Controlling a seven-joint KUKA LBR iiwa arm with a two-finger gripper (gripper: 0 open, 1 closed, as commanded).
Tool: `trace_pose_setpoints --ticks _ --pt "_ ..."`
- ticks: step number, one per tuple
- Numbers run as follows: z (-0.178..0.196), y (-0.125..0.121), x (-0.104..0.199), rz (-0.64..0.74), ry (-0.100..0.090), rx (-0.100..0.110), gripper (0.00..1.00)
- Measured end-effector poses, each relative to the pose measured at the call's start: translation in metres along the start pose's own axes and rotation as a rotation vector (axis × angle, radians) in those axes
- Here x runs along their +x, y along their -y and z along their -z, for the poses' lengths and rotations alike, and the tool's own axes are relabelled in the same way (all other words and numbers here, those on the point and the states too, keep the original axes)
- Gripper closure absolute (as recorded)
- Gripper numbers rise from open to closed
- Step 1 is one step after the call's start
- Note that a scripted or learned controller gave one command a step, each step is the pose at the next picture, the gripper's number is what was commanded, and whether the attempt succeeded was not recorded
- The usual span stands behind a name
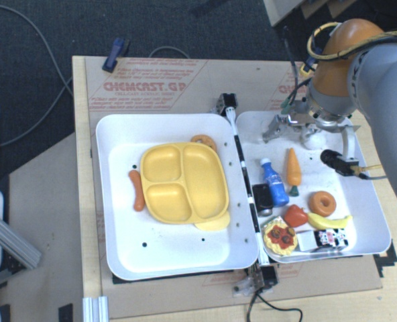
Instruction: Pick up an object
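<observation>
On the bench, the left bin holds a yellow divided plate with a hot dog against its left edge and a doughnut-like ring peeking from behind its top. In the right bin lie a blue bottle, a carrot, a small pizza, a red pepper, a glazed doughnut, a banana and a small printed carton, all resting loose on the bin floor. The claw hangs over the far end of the right bin, just above the carrot; its fingers are spread apart with nothing between them.
</observation>
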State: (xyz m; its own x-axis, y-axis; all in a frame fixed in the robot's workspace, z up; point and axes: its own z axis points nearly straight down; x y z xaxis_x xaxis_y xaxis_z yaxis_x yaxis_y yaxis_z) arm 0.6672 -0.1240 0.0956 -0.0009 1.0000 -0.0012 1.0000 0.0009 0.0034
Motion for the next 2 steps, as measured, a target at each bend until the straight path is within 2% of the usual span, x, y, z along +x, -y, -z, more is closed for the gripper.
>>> trace_pose_setpoints --ticks 1,2 --pt "-0.011 0.032 -0.028 -0.001 -0.001 0.006 0.00" --pt "-0.011 0.054 0.013 0.000 -0.002 0.005 0.00"
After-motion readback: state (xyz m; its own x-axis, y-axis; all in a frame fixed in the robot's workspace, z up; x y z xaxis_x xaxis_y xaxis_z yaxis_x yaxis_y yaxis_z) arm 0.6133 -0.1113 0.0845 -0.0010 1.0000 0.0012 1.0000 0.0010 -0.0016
